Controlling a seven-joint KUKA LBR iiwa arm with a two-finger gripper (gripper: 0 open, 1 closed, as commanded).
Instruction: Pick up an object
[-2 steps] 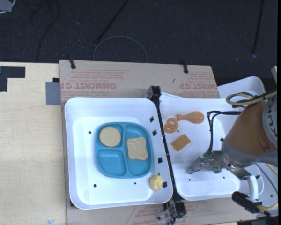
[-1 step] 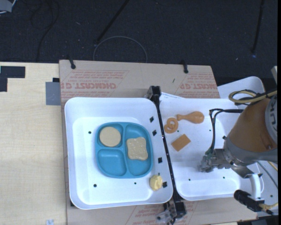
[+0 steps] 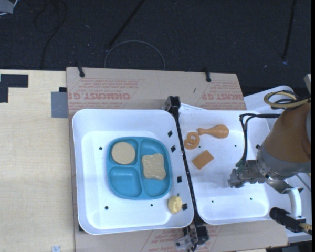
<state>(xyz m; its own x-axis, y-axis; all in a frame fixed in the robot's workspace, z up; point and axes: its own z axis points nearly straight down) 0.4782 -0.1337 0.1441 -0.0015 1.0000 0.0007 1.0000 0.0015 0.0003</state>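
Camera view: the claw (image 3: pixel 240 176) sits low over the right bin (image 3: pixel 220 214), near its right wall. Whether it is spread or pressed together cannot be told. Nothing is seen in it.

Three orange pieces lie in the right bin, all toward 10 o'clock from the claw:
- flat square piece (image 3: pixel 202 159), nearest, apart from the claw;
- ring (image 3: pixel 192 139), farther, near the divider;
- drumstick shape (image 3: pixel 214 132), farthest, at the ring's 2 o'clock.

The left bin (image 3: pixel 89 203) carries a blue tray (image 3: pixel 127 185) with a round cracker (image 3: pixel 123 153) and toast (image 3: pixel 154 167). A yellow lump (image 3: pixel 175 204) lies at the tray's 5 o'clock.
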